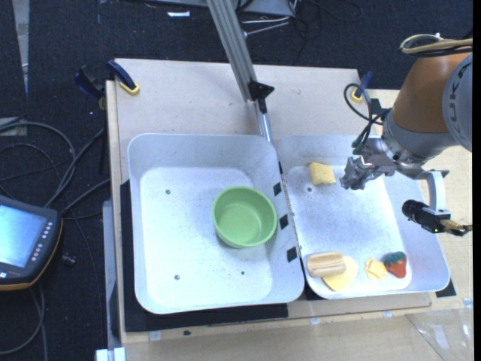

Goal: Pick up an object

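The small yellow foam block (322,174) at 9 o'clock of the dark gripper (353,180) looks soft & light, so pinch its flat sides.

Arm (440,100) cut off by the right edge; only wrist section and orange band in frame. Gripper (353,180) small and dark against the right bin (353,216); finger spacing cannot be read, nor whether it touches the bin floor. Yellow block (322,174) just beside the gripper, apart or touching unclear. Handheld screen unit (22,239) cropped by the left edge. Hot-dog toy (326,263) overlaps a yellow piece (342,279), hiding part of it. Strawberry toy (396,264) too small for detail. Slanted metal pole (233,40) runs out at the top edge.
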`<state>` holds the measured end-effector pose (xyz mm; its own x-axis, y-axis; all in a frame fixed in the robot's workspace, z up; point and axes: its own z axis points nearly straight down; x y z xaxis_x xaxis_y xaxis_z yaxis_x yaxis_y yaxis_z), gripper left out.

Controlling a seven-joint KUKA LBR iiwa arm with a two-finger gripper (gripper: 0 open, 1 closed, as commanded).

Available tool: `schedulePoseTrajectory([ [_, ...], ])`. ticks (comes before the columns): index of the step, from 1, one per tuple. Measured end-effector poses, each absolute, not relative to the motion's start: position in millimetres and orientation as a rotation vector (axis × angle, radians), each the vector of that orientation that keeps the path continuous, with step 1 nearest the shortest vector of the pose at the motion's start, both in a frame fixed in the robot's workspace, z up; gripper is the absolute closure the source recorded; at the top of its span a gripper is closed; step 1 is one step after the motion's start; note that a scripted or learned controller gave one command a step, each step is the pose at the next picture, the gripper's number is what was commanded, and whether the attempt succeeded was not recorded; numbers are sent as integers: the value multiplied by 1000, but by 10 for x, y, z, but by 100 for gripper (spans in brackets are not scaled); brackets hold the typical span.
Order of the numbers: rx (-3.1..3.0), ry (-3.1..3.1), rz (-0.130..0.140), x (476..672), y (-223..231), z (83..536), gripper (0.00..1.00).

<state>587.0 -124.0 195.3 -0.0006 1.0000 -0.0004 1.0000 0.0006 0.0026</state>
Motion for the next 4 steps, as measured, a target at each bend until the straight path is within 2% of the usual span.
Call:
schedulePoseTrajectory([
  [1,2220,2221,1,5874,-1240,2137,100],
  [2,2217,2227,2,5999,-702,2260,100],
  [3,2217,2227,0,5997,-192,2207,100],
  [4,2217,2227,2,6059,335,2336,100],
])
